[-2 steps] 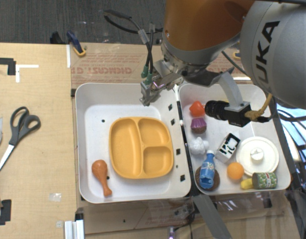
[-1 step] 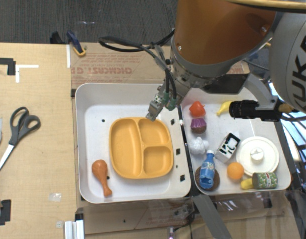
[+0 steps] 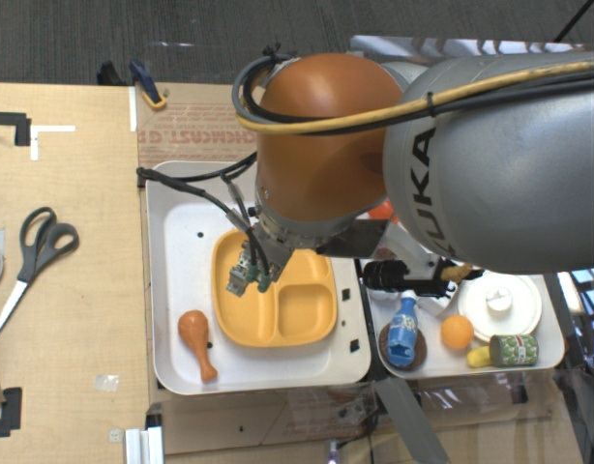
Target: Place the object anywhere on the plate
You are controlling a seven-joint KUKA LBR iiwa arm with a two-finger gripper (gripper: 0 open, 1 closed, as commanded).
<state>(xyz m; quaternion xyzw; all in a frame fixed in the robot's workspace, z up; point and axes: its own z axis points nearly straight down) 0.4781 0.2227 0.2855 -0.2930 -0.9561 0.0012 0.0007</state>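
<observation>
**A:** When you go through the two bins, how many of each thing do you count?

**B:** The left bin (image 3: pixel 162 259) holds two things: one yellow plate (image 3: pixel 302 309), divided into compartments, and one orange-brown toy drumstick (image 3: pixel 194 334). The drumstick lies on the bin floor just beside the plate's left near corner, not on it. The right bin (image 3: pixel 452 373) holds one blue bottle (image 3: pixel 404 327) standing in one brown bowl (image 3: pixel 399 354), one orange (image 3: pixel 457 333), one white round dish (image 3: pixel 502 304) and one green can (image 3: pixel 516 349) lying on its side. There is also one small yellow piece (image 3: pixel 478 358) touching the can.

**A:** And the robot?

**B:** One grey arm (image 3: pixel 490 162) reaches in from the right, and its orange band hides much of both bins. The gripper (image 3: pixel 251 276) hangs over the plate's left compartment. I cannot tell whether it is open or closed (from this angle it is a small greenish tangle), and I can't make out anything held in it.

**A:** What about the surface and the room?

**B:** The table (image 3: pixel 74 336) is pale wood. One pair of black-handled scissors (image 3: pixel 36 249) lies on it, well to the left of the bins. A sheet of brown cardboard (image 3: pixel 195 129) sits under the left bin, with one blue and yellow clamp (image 3: pixel 147 83) at its far corner. Beyond the table the floor (image 3: pixel 181 17) is dark grey.
</observation>
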